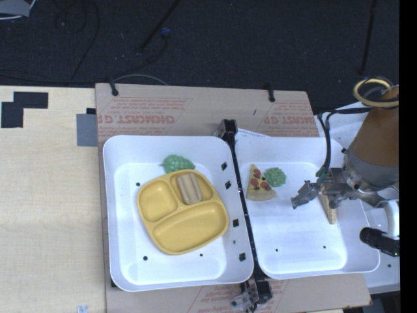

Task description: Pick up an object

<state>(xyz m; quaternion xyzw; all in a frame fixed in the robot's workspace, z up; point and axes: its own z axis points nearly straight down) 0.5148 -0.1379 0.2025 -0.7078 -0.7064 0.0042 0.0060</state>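
Nothing picked up yet

The gripper (317, 197) hangs over the right bin (306, 253) with its fingers spread apart and nothing between them. The pizza slice (260, 184) and green toy (275, 176) lie at its nine o'clock, near (not touching). The yellow tray (182, 217) sits in the left bin (124, 240). Grabbing is left.

In the left bin (124, 240) lay a yellow divided tray (179, 227) with a sausage (189, 188) in one upper compartment and a green leafy toy (177, 163) touching its top edge. In the right bin (306, 253) a pizza slice (260, 184) touched a broccoli piece (275, 176). The hand (317, 199) hovered right of them, fingers spread, holding nothing.
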